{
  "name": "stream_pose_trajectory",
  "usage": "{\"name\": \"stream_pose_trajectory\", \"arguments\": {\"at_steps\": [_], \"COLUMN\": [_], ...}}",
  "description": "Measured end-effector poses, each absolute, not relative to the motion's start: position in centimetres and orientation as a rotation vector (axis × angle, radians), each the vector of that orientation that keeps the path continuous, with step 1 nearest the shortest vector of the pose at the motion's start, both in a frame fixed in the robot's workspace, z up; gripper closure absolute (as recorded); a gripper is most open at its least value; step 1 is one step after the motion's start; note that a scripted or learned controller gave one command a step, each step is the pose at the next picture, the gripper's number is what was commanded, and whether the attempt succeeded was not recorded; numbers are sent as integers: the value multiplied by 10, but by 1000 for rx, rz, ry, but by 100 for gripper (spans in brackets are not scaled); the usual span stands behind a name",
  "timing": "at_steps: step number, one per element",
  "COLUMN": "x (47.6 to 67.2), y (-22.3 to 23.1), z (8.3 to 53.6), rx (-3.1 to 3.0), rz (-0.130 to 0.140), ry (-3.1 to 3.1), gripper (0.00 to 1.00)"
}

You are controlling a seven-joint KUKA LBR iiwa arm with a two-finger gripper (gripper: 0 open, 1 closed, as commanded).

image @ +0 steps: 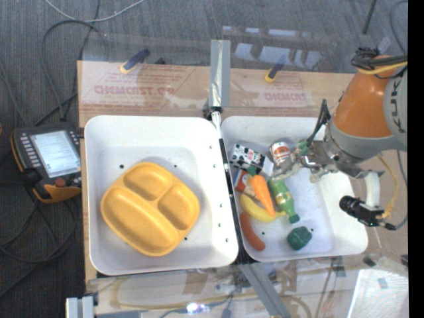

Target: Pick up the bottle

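Right bin [344, 244]: bottle [283, 200] unlifted.
Lies among toys; gripper [296, 159] near its top end, grip state cannot be told.

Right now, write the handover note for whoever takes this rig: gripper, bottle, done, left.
Gripper: over the right bin, just above the bottle's upper end; nothing seen held.
Bottle: green, lying in the right bin beside the carrot and banana, below the small can.
Left bin: holds the yellow divided tray.
Done: arm is positioned near the bottle.
Left: grasp the bottle and lift it, probably minding the crowded neighbours.
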State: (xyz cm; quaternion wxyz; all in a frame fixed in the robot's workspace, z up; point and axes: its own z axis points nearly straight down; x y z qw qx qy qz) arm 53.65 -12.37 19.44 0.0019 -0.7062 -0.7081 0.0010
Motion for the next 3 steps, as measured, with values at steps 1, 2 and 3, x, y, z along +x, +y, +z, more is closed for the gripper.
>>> {"name": "stream_pose_trajectory", "arguments": {"at_steps": [1,2,3], "x": [532,532,556], "y": [-127,-126,-164], "z": [110,118,93], "rx": [-2104,-2100,-1928], "rz": [2,2,-12], "ry": [-2331,-2329,-2499], "gripper": [0,100,100]}}
